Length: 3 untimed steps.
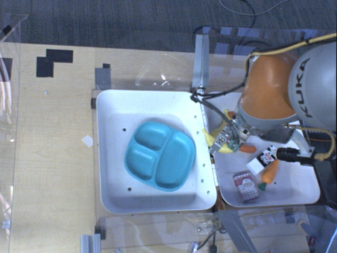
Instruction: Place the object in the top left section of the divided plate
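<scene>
The gripper (pixel 227 139) sits low over the left edge of the right bin (pixel 295 194), right by the rim where the two bins meet, and from up here its state is anyone's call; the metal of the wrist and a tangle of black cable (pixel 210 105) sit right on top of it. Something yellow (pixel 227 148) peeks out just beneath and beside the gripper, touching or very nearly so, but whether it's gripped or merely lying there I cannot tell. The big grey arm (pixel 316 88) with its orange band (pixel 268 86) comes in from the right and covers the upper half of that bin. Below it lie a small orange piece (pixel 247 148) just right of the gripper, an orange carrot-shaped toy (pixel 269 172), a white block with a dark printed face (pixel 261 159) touching the carrot's upper end, and a small patterned box (pixel 246 186) near the bin's front. Over in the left bin (pixel 113 194), the blue divided plate (pixel 160 155) rests about centre, turned at a slant, with two small sections on its left side and one large section on its right, well apart from the gripper.
</scene>
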Motion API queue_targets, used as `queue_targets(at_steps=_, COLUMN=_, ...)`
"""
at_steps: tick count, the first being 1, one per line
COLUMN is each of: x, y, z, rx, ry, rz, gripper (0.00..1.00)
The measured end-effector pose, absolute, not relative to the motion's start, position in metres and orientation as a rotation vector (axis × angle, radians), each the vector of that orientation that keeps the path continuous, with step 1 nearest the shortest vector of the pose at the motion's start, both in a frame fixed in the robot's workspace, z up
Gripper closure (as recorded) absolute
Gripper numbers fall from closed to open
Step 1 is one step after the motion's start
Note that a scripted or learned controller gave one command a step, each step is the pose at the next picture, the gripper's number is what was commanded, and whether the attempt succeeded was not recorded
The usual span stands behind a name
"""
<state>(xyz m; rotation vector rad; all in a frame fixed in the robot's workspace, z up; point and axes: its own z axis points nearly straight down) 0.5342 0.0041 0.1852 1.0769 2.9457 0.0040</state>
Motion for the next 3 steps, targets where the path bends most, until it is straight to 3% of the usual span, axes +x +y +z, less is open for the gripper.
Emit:
queue_targets(at_steps=1, x=0.506, y=0.067, z=0.249, rx=0.497, ry=3.093, rz=0.006, gripper=1.00)
queue_targets(at_steps=2, x=0.488, y=0.118, z=0.208, rx=0.634, ry=3.071, rz=0.006, gripper=1.00)
queue_targets(at_steps=3, x=0.488, y=0.194, z=0.249, rx=0.021, ry=3.133, rz=0.007, gripper=1.00)
